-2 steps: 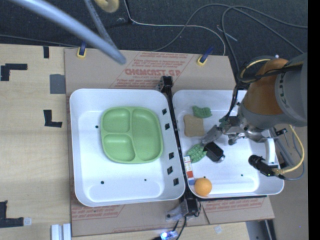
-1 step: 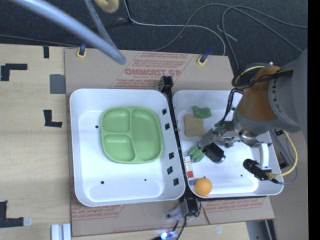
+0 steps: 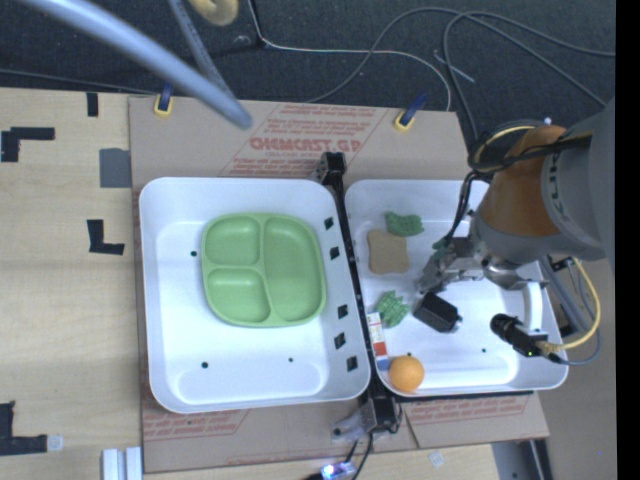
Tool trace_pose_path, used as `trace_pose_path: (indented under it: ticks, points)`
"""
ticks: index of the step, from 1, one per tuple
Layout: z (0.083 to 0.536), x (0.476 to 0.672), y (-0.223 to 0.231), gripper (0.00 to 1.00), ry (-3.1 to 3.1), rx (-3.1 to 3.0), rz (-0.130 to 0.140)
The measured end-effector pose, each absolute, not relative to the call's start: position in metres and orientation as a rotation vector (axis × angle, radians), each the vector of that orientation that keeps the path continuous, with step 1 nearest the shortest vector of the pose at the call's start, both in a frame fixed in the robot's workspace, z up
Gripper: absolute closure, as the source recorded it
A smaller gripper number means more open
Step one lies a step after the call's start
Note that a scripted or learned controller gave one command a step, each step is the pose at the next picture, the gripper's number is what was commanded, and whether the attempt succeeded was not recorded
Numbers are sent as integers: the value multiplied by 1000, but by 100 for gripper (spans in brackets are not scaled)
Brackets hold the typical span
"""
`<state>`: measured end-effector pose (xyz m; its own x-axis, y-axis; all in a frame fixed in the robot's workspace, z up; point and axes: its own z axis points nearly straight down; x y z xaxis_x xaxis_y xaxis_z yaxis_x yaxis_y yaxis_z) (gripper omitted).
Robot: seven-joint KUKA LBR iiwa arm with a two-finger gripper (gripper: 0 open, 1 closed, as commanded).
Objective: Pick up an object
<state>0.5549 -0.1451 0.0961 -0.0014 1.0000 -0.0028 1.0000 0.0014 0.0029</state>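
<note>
Grey arm [image 3: 585, 183] w/ orange band, black cables, dark pincer [image 3: 437, 293]

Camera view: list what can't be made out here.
- Tool: finger state unreadable, blurred and dark over the right bin.
- Dark object beneath it: identity unclear.
- Small item by the divider: too small to identify.
- Arm: cut off by the right edge.

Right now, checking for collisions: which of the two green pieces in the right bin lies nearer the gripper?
The lower green piece, beside the gripper; the other green piece lies above the tan block.
</note>
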Motion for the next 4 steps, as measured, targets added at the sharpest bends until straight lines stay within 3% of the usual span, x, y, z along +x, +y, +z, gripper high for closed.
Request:
trace_pose_path:
  ticks: [3,4]
  points:
    - [276,551,-156,100,2219,2215,5]
    - [262,543,-97,100,2230,2216,-1]
